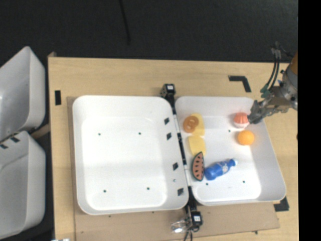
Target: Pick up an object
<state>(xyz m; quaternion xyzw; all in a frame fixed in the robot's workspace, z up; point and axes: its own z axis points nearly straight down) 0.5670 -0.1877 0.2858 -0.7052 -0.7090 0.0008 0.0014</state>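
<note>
Pincer [257, 115] hangs over the right bin's [261, 185] far right rim, just beside a pink-red ball [241, 118]; whether it is apart or together I cannot tell. Near the ball, toward the camera, lies an orange ball [246, 138]. Along the bin's left side sit a doughnut [191, 124] on a yellow block [198, 128], a second yellow piece [196, 145], a watermelon slice [198, 166] and a blue bottle [218, 169]. Beside it on the table [115, 74] is the left bin [80, 149].

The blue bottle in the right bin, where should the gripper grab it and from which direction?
Probably the blue bottle is best taken across its wide blue body, coming straight down from above. It lies on its side, slanted, white cap end up-right. The watermelon slice crowds its lower-left end, so close mid-body, away from it.
</note>
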